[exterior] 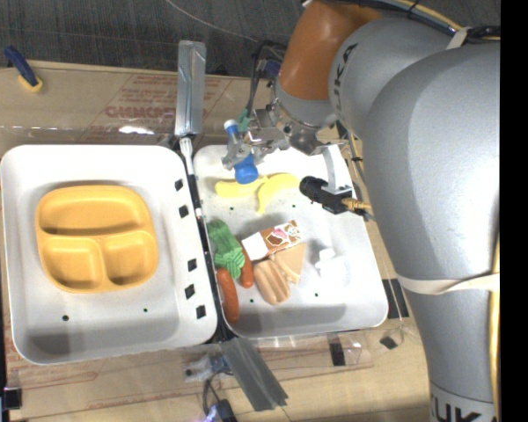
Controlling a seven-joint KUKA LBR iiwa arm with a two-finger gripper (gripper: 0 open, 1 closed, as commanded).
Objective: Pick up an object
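Note:
My gripper (240, 154) hangs over the back left part of the right bin (370, 297). A small blue thing (245, 173) is right under it, just above the left end of a yellow banana (266, 188). Whether the blue thing is gripped or resting there I cannot tell. In front of the banana lie a green leafy toy (226, 244), a white box with a printed label (271, 239), a tan bread-like piece (279, 276), a red-orange sausage shape (229, 295) and a small white thing (326, 258).
The left bin (18, 323) holds a yellow divided tray (95, 236). A grey rail (189, 86) runs between the bins at the back. The arm's big grey body (431, 148) covers the right side of the bench.

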